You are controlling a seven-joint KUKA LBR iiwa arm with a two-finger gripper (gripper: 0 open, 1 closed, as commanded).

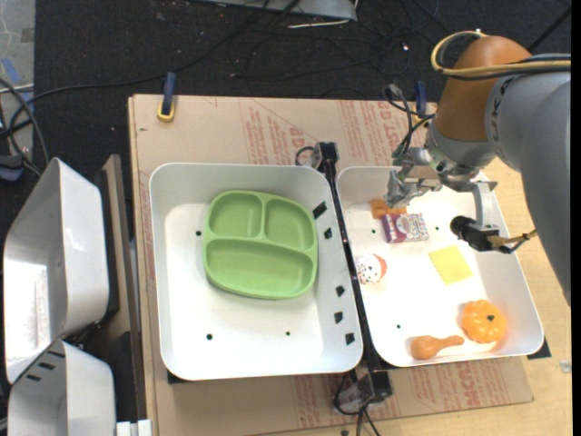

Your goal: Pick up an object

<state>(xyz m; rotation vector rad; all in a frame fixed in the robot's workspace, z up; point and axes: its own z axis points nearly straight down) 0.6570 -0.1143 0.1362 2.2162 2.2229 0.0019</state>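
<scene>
1. In the camera view you have two white bins side by side on the bench: the left bin [182, 334] and the right bin [517, 289], meeting along a dark seam down the middle.
2. Your left bin carries a green divided plate [261, 243], lying flat slightly toward the bin's far edge, with two small compartments on its far side and one long compartment on its near side.
3. Your arm [508, 98] reaches in over the far right corner of the right bin, orange band showing above the wrist.
4. Your gripper [399, 196] hangs over the far left part of the right bin; from this angle you cannot tell how its jaws stand.
5. Just below the gripper you see a small orange piece [381, 210] and, touching it on the near side, a small purple-and-white packet [406, 228]. Whether the gripper touches either one is not clear.
6. Against the right bin's left wall, about midway along it, lies a small white-and-red object [369, 268].
7. A yellow flat square [450, 265] rests near the middle of the right bin, apart from the packet.
8. Toward the right bin's near right corner sits an orange pumpkin-shaped toy [481, 322], and just beside it along the near edge lies an orange gourd-shaped toy [434, 344].
</scene>
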